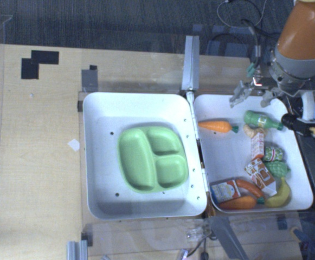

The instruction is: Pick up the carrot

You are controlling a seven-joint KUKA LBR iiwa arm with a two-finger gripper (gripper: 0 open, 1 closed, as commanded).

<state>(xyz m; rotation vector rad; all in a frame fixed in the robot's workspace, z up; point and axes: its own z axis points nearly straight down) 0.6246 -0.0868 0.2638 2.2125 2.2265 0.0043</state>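
Observation:
The carrot [216,126] is orange with a small green top and lies flat in the right bin [222,161], near its upper left corner, tip pointing left. My gripper [253,95] hangs above the bin's far edge, up and to the right of the carrot and well apart from it. Its two fingers are spread open with nothing between them.
A green bottle [262,121] lies just right of the carrot. Further down the right bin sit small cartons [260,164], a green packet [276,168], a banana [279,195], a sausage and a juice box [227,190]. The left bin [100,161] holds a green divided tray [152,157].

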